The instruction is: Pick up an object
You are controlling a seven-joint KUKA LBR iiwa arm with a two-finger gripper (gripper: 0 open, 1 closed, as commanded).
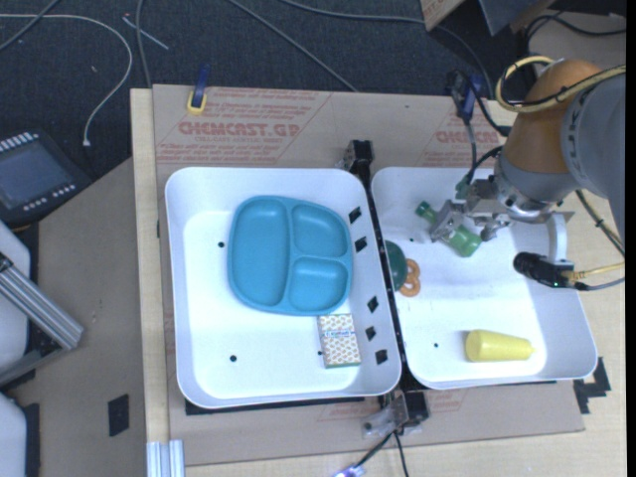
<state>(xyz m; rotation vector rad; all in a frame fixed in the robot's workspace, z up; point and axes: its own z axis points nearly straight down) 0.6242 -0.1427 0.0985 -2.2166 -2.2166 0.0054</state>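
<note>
Patterned card [340, 340], nearest, flat in the left bin [189, 266]; pattern unreadable.

Yellow cone-shaped piece [497, 346], lying in the right bin [566, 361]; probably light, stiff plastic, best taken across its round body.

Blue divided plate [290, 254], left bin.

Orange ring [409, 278] beside a dark green item [396, 259], at the divider.

Gripper [459, 225], fingers seemingly closed around a small green object [462, 240]; likely light, smooth, slippery.

Cardboard base [248, 117], printed "CHEMCAST GP".
</note>
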